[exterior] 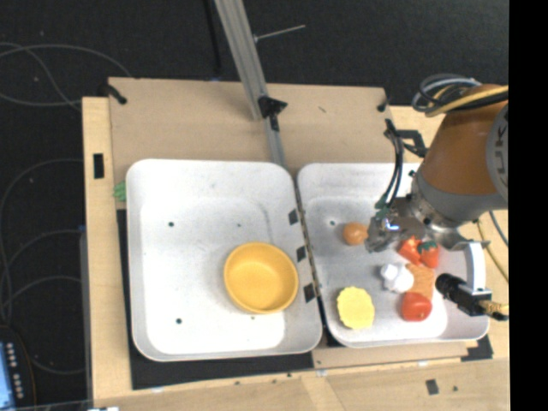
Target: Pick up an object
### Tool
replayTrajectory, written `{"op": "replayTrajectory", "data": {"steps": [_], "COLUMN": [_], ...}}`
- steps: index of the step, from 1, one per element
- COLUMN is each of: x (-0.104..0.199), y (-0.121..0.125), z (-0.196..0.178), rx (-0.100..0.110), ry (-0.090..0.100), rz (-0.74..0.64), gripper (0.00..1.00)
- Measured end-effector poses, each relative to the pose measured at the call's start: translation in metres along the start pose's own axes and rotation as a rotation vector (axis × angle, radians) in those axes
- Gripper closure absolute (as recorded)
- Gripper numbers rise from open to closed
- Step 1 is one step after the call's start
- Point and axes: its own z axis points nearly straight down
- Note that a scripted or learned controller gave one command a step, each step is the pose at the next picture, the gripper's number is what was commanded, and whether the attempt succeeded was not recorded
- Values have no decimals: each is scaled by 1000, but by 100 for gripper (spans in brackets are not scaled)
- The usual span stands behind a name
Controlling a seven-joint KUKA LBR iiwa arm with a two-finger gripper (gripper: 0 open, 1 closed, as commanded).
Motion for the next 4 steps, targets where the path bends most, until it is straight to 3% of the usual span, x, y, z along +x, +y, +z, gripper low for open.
{"op": "replayTrajectory", "data": {"steps": [1, 2, 4], "x": [5, 4, 80], "y": [-6, -5, 69], "z": [-51, -73, -55], "rx": [-6, -3, -2], "ry": [-1, -1, -1], "rz": [-2, -3, -4], "gripper": [100, 100, 100]}}
